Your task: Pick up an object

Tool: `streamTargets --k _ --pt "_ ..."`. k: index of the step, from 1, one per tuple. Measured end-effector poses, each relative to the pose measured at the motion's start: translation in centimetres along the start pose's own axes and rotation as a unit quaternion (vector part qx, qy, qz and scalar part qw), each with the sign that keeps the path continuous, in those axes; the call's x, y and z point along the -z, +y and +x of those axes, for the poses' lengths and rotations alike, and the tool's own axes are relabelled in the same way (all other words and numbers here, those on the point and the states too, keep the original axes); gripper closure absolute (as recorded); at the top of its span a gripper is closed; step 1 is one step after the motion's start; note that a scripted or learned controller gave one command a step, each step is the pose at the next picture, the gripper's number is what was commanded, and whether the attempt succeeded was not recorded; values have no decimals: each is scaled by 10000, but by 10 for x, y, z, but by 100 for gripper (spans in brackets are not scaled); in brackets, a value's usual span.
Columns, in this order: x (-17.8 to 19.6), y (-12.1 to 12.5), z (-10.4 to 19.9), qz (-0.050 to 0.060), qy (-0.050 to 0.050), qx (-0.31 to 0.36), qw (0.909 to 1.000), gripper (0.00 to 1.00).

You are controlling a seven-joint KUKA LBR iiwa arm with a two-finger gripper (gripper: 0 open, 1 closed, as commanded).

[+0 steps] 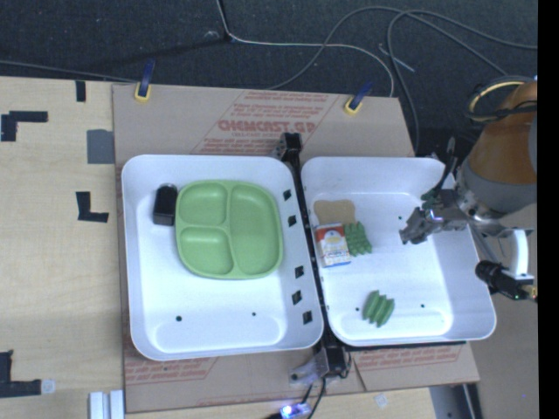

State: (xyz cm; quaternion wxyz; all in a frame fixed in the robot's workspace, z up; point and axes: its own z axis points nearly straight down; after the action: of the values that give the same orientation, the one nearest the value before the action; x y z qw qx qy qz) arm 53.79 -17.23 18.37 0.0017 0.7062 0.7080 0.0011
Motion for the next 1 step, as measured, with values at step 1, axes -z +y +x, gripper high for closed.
streamTargets --k 1 --pt "51 2 0 -4 -5 -3 10000 100"
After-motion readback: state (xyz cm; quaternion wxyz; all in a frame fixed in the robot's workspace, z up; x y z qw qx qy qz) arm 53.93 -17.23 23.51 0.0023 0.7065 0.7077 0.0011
